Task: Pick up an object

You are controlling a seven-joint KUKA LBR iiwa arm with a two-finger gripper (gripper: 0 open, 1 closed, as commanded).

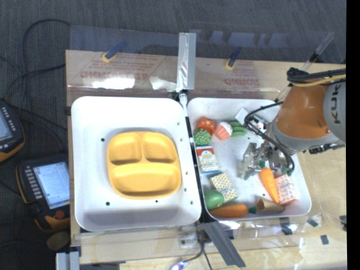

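The arm [304, 117] reaches in from the right over the right bin [247, 107], and its gripper [251, 163] hangs low above the middle of that bin; whether it is wide or narrow cannot be told from this angle. Toys crowd around it. Just to its right lies a carrot [269, 185], with a red-and-white packet [286, 189] touching the carrot's right side. To its left sit a small carton [207, 160] and a checked box [224, 185]. Far from the viewer, along the bin's back, are a red pepper [205, 124], a strawberry-like piece [223, 130] and something green [238, 130]. Near the front edge lie a second carrot [229, 210] and a green vegetable [213, 198]. The left bin [90, 117] holds a yellow divided plate [144, 163].
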